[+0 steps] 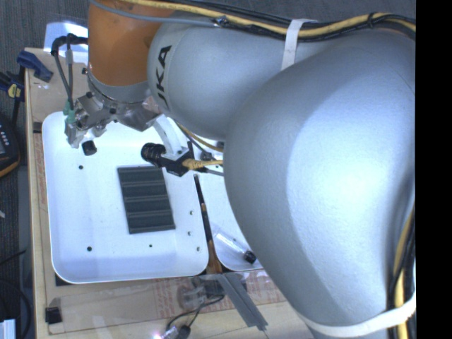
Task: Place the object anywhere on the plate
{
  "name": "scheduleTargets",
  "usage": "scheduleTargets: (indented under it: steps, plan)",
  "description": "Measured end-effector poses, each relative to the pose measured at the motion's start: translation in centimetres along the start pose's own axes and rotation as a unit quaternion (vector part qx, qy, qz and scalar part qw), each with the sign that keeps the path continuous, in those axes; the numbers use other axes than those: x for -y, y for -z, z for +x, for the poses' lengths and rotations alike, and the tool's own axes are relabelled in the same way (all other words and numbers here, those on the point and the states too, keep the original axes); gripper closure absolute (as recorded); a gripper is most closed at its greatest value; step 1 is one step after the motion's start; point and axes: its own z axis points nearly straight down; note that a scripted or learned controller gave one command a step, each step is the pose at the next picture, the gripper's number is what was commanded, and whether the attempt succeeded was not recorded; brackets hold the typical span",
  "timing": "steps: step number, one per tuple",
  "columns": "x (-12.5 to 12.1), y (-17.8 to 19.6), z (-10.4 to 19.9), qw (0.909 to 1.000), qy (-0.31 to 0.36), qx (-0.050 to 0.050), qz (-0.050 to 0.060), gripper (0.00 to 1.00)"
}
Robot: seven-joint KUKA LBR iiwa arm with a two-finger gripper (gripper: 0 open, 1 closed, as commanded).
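The dark grey ribbed plate (pixel 147 200) lies flat in the middle of the left white bin (pixel 78 260). My gripper (pixel 76 127) hangs over the bin's far left corner, below the orange band, well up and left of the plate. A small black piece (pixel 88 147) sits right under the gripper; whether it is held or resting on the bin floor I cannot tell. The grey arm hides the bin's far right part and most of the right bin (pixel 229 260).
A black fitting with a yellow cable (pixel 159 157) juts from the arm just above the plate's far right corner. In the visible strip of the right bin lies a small dark item (pixel 248 258). A blue clamp (pixel 32 66) sits at the bench's far left.
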Motion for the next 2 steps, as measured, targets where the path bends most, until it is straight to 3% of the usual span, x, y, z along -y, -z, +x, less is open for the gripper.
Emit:
scheduleTargets:
  steps: [1,2]
  plan:
    - [7.4,-7.0,-1.9,0.9867,0.163,-0.001,0.002,1.00]
    - [1.8,4.0,-0.5,0.9879,0.155,0.000,-0.001,1.00]
